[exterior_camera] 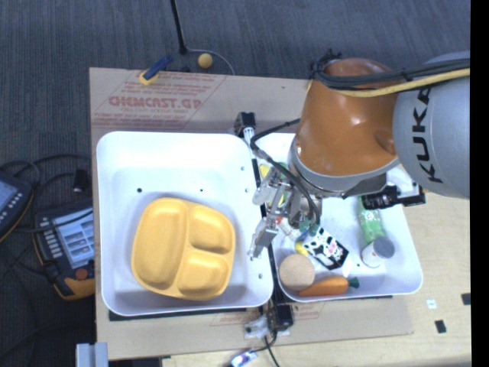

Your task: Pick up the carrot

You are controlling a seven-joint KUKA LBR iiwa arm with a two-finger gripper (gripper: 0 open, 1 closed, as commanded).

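One carrot (pixel 324 287) beside round ball (pixel 296 271); pincer (pixel 271 219) spread, pinching nothing

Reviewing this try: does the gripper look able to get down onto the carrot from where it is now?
Probably yes. The carrot lies uncovered at the right bin's front edge, top free. The round beige ball touches its tip, and the gripper sits at the divider, so it must shift over.

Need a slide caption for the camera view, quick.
Gripper hovers at the bins' divider; carrot lies unheld in the right bin.
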